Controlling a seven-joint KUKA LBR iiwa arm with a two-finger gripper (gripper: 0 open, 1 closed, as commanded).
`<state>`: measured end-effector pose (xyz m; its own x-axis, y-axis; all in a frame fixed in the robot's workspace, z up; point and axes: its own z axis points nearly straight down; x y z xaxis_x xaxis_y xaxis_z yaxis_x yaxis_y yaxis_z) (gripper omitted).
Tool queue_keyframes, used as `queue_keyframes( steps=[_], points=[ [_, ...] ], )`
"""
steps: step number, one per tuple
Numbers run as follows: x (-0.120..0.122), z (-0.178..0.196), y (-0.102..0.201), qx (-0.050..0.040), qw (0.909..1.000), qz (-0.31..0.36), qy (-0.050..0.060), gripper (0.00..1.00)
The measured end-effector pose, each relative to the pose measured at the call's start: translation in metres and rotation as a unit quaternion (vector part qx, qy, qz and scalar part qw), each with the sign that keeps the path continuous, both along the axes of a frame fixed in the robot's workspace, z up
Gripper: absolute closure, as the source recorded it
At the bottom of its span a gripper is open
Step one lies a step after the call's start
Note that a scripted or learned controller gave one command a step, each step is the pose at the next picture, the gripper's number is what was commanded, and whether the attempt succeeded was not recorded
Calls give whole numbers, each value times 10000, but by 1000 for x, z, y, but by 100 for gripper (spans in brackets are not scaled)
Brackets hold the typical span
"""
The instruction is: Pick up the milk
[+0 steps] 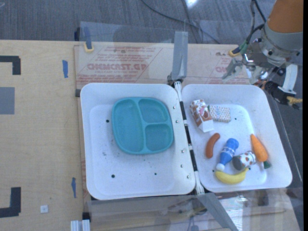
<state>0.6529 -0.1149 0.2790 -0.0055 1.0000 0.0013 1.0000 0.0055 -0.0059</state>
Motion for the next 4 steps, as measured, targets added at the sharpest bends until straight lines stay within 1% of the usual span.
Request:
queue_keyframes(
  steps=[1,2,3,4],
  points=[
    [-45,-94,-78,-1,9996,-291,-5,0],
    [-93,-99,-107,6,9995,-325,-3,0],
    [-142,-185,-100,46,9998,-197,-23,0],
    [-144,-178,-103,36,9998,-215,3,100]
  ],
)
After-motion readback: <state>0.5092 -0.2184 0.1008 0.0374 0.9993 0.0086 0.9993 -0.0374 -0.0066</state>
